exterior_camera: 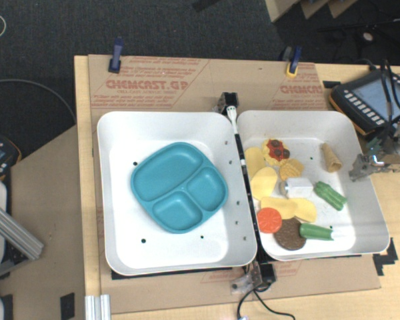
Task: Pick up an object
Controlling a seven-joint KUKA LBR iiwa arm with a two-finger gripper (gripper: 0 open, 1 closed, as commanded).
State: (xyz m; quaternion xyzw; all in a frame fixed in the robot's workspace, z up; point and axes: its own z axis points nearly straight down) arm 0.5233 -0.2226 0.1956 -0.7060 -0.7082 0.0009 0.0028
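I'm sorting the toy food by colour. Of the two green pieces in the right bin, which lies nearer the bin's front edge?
The green piece beside the brown disc, lying roughly level. The other green piece sits farther back, angled diagonally.

"CHEMCAST" in red on cardboard sheet point(153, 79)

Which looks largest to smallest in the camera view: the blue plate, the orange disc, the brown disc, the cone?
1. Blue plate, by far the largest.
2. Brown disc and orange disc: alike; the brown looks slightly larger, but partly overlapped, so unranked.
3. Cone, smallest.
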